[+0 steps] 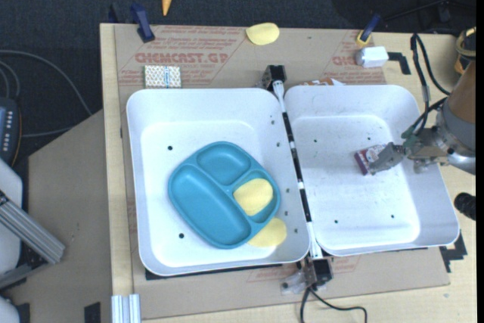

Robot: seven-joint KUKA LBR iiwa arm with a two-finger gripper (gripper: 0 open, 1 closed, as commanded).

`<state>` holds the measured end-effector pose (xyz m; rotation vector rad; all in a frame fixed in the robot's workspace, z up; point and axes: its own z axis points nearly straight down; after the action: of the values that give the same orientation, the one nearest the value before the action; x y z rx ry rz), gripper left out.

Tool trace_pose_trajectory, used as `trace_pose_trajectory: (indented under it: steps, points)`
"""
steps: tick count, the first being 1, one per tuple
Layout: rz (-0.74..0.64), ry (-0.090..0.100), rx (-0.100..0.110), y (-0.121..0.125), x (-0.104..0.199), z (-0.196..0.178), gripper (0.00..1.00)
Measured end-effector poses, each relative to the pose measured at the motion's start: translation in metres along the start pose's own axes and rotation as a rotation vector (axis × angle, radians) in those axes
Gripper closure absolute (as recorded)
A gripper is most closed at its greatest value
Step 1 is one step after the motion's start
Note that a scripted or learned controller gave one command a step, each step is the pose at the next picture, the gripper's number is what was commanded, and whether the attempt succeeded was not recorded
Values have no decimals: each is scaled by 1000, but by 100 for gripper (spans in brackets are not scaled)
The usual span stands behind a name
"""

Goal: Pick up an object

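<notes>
Only readable thing here is the red print running along the top strip of the cardboard sheet that's sitting under both bins, looking like "CHEMCAST GP". A smaller line above it is showing up too blurry to read.

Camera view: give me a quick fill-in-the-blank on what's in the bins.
1. The blue divided plate lies in the ____ bin.
2. The yellow piece lying in the plate is in one of its ____.
3. The hand is over the ____ bin.

Missing words: left; compartments; right
</notes>
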<state>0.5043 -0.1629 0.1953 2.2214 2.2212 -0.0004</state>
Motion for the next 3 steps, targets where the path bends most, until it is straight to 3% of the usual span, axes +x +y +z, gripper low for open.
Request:
trace_pose_trajectory:
  steps: [1, 2, 3]
  points:
    - [0, 0, 1, 59, -22, 89, 0]
    - [0, -2, -4, 61, -23, 78, 100]
    - [0, -1, -4, 61, -23, 78, 0]
